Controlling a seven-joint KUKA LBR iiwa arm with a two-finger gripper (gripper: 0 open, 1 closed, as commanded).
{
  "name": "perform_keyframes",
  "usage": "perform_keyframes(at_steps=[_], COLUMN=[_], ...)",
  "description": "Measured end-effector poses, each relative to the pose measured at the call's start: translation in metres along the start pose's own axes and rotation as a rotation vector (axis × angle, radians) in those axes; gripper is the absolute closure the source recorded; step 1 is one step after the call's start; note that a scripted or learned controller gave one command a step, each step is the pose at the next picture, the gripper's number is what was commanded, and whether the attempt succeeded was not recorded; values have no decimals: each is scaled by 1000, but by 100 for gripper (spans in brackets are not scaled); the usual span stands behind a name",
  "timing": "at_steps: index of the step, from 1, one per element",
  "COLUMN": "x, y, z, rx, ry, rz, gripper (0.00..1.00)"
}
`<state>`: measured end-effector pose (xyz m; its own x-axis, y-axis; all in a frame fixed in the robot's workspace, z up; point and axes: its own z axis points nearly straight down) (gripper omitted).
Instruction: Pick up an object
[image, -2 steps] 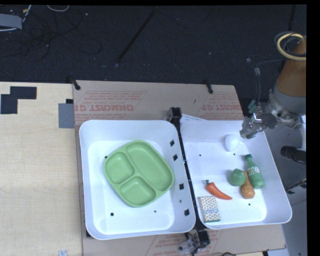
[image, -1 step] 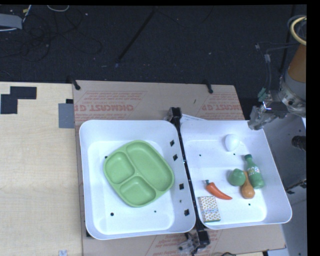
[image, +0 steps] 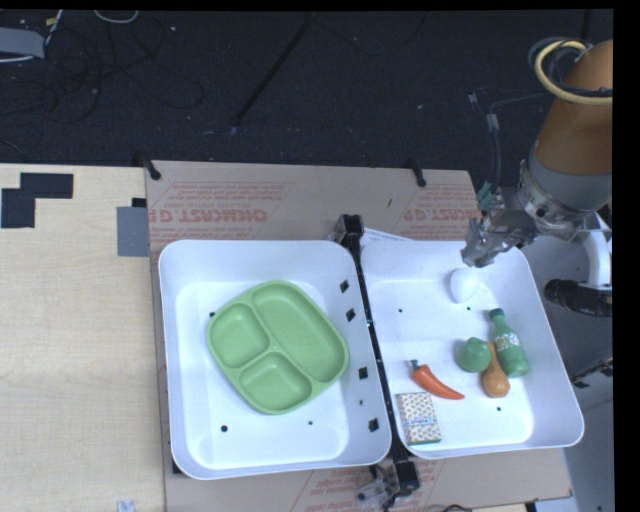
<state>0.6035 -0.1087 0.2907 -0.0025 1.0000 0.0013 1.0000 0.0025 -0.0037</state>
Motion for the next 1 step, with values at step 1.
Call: perform_keyframes(at_steps=[1], x=[52], y=[12], z=[9], rx=[0], ry=[-1], rz=[2], gripper=[100])
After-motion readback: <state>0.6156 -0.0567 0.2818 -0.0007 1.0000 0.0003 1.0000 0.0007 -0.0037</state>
